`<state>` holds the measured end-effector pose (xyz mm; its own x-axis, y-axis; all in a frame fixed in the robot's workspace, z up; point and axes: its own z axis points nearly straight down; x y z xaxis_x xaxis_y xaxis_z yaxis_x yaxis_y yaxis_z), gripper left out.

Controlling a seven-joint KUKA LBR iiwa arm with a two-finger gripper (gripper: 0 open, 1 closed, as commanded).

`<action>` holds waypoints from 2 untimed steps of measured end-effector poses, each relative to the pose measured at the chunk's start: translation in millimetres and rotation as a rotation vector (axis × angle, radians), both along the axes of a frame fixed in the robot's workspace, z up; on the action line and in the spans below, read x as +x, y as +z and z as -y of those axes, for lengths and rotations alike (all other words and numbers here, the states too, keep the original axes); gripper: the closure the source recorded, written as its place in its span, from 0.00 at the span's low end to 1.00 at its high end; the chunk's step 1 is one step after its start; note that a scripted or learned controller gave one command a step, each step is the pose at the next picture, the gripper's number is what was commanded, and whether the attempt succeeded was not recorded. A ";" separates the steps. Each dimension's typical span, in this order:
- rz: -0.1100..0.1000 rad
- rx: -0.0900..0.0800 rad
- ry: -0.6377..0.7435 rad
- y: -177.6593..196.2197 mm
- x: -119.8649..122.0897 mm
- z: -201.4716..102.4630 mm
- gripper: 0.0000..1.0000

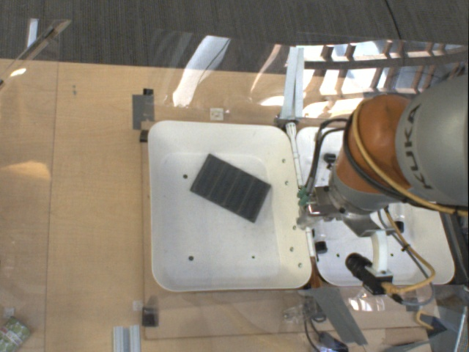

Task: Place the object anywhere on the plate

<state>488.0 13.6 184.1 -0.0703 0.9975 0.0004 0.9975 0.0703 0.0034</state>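
Dark ribbed plate (231,188) lying tilted in left bin (168,262). Arm (399,156) over right bin (440,259). Claw state: cannot tell.

Two bins sit side by side on the surface (80,218): the left bin (168,262) and the right bin (440,259), their near edges almost touching. A flat plate (230,188) lies tilted in the left bin, toward its far half. The arm (399,156) reaches in from the right and hangs over the right bin, covering most of it.
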 end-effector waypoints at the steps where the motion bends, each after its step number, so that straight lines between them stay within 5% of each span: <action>1: -0.001 0.002 -0.465 0.3 -0.4 -65.7 1.00; 2: 0.001 0.004 -0.459 10.4 1.3 -66.8 1.00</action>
<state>489.3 80.4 194.5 0.3787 0.9255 0.0043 0.9255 -0.3787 0.0036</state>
